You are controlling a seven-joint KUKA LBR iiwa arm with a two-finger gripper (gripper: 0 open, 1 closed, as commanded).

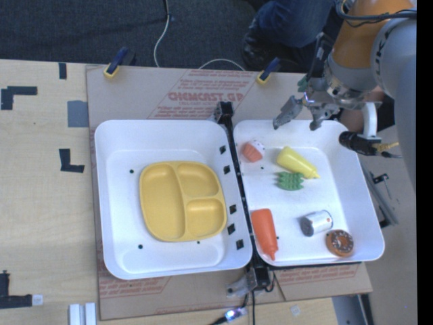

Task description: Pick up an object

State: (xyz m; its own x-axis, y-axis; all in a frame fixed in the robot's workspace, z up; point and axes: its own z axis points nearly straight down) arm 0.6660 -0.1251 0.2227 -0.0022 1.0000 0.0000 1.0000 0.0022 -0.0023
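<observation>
1. Overhead, the gripper [301, 116] hung above the right bin's [352, 181] far rim, fingers spread wide, holding nothing.
2. Below it lay the yellow corn [297, 162], near a green toy [290, 181].

A wooden bench [40, 202] bears cardboard sheet [196, 97] under two white bins [108, 181]

Right bin [352, 181]: yellow wedge [296, 162], green piece [290, 181], orange bottle [264, 232], grey can [315, 223], perhaps a donut [339, 242].

Red "CHEMCAST" lettering, partly readable, on the cardboard sheet [169, 95]
</observation>
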